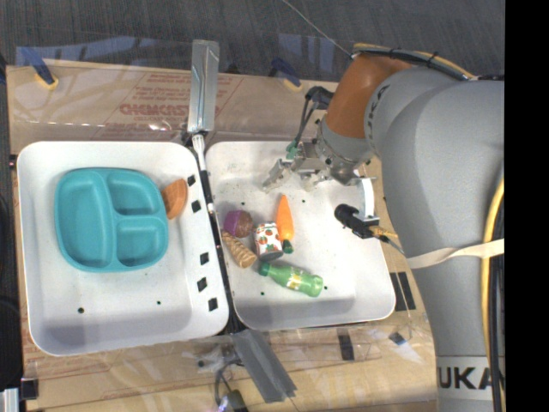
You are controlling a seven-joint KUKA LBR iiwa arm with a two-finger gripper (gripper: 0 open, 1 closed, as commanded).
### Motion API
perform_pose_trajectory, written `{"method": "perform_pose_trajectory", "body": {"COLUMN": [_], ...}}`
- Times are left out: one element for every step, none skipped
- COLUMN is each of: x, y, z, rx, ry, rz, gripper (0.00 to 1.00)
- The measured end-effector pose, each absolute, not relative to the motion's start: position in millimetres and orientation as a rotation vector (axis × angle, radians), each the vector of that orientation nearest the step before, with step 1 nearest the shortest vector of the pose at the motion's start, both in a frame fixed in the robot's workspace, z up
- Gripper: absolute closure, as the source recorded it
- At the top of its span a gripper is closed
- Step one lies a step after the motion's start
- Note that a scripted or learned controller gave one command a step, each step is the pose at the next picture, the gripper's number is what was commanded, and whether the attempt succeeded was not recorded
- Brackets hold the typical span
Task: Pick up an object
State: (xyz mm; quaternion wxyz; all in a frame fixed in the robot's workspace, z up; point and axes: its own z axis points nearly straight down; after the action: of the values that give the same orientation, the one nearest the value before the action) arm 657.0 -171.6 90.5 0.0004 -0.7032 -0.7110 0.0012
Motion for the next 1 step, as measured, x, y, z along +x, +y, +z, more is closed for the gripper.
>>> {"method": "perform_pose_trajectory", "body": {"x": [592.6], "y": [-173.2], "z": [91.7], "rx": [-2.209], "ry": [-2.230], "rz": [0.005], "gripper": [0.00]}}
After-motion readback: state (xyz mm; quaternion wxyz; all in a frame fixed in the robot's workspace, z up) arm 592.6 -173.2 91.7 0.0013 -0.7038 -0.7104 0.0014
